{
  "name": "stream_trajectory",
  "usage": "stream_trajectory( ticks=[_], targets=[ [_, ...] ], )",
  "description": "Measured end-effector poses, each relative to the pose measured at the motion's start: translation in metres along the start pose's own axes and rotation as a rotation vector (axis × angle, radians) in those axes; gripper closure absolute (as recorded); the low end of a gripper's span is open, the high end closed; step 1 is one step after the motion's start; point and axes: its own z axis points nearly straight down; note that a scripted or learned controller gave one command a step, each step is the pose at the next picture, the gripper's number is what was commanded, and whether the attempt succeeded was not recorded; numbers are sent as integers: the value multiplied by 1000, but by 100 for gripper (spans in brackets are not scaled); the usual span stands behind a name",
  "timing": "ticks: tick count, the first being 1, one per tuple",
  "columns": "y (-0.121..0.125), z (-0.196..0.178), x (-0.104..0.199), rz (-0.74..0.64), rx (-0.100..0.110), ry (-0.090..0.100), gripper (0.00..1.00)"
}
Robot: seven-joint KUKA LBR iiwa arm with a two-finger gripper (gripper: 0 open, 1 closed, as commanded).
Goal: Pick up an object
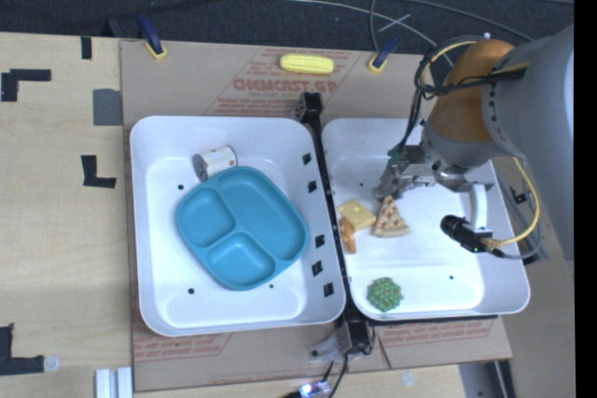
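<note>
The gripper hangs low in the right bin, right of the frame's centre, just above the pizza slice. Its 2 fingers seem slightly parted and nothing shows between them, though the angle makes the gap hard to judge. The slice lies flat, touching a yellow cheese block, with a small orange piece just beside that. It looks like a light, stiff plastic toy, thin and likely slippery; gripping across its narrower sides near the crust should hold best. A green ball sits lower in the same bin. The left bin holds a blue tray and a cup.
</note>
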Motion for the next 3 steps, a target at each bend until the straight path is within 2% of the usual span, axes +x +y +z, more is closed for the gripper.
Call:
stream_trajectory(
  ticks=[1,2,3],
  targets=[
    [3,-44,-5,2,1,2,100],
    [14,-99,-4,0,-3,2,100],
    [12,-162,-9,1,-4,1,100]
  ],
)
